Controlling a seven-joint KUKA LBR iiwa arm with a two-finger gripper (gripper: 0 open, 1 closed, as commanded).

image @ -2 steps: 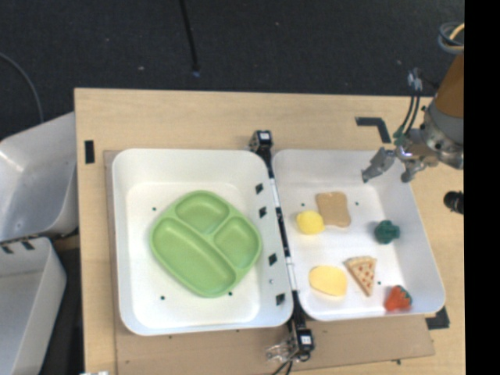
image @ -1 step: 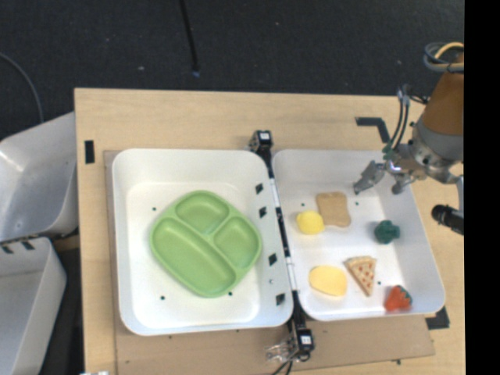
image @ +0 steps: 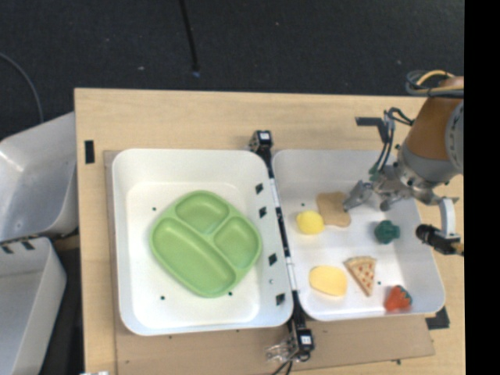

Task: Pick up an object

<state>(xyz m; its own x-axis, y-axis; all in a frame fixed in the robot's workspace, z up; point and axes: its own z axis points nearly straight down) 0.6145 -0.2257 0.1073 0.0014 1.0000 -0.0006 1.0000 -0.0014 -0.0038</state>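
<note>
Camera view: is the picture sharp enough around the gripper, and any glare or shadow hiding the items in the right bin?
Camera view: soft overall, small items lack detail; the gripper over the tan piece is blurry, so its fingers are unreadable. The right bin is evenly lit, without strong glare; faint shadows only. The green plate in the left bin reads clearly.

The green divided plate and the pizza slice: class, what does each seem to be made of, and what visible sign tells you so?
Green divided plate: probably moulded plastic, one even colour, smooth rounded compartment rims, soft sheen.
Pizza slice: likely a plastic or rubber toy, flat tan wedge with reddish dots; too small to tell which.
</note>
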